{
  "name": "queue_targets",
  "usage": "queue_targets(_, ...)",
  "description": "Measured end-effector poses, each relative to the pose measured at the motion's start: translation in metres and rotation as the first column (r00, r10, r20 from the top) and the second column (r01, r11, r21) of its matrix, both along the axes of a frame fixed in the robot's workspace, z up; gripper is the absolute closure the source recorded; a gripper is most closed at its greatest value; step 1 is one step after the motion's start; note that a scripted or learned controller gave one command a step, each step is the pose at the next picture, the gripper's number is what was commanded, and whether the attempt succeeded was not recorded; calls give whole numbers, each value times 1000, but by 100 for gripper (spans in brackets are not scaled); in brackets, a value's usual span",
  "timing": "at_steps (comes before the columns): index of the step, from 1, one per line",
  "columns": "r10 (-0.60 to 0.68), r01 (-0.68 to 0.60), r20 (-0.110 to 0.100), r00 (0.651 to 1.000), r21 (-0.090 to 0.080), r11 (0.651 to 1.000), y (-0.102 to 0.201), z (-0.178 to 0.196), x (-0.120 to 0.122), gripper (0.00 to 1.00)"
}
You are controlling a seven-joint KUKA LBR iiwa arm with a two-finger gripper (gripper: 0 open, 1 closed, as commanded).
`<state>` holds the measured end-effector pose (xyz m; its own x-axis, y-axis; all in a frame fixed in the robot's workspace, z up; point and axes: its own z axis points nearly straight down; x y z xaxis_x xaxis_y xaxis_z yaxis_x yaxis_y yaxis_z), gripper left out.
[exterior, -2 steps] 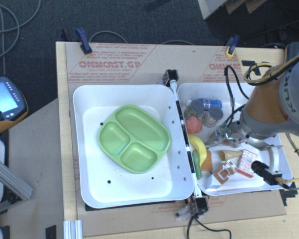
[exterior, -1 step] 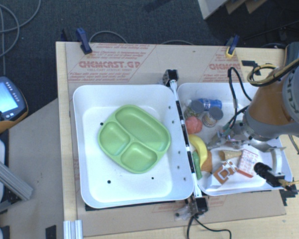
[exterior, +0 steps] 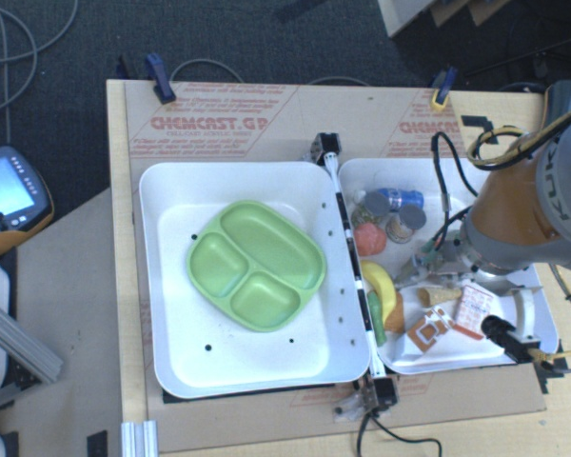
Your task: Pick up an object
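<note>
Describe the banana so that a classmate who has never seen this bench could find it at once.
Look in the right bin, the cluttered one. Along its left wall, below a pink ball, lies the banana: the one curved yellow thing there.

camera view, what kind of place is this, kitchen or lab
Most likely a robotics lab or test bench, not a kitchen. Two shallow white plastic bins sit clamped on a board, a grey arm with an orange band reaches into the right one, and loose cables lie on the dark carpet.

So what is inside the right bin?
The right bin holds a banana, a pink ball, a blue bottle and small packets; the arm covers its middle.
</note>
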<state>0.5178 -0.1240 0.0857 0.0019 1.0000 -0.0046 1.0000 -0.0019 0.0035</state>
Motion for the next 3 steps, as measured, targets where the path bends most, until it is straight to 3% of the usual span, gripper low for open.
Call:
queue_targets(1, 0, 0, -5, 1000, 5, 1000, -7, -1, -25, 0)
queue_targets(2, 2, -2, -2, 1000, 3, 1000, -6, 9, -24, 100)
queue_targets(3, 4, -4, 1, 1000, 3, 1000, 6, 100, -39, 100)
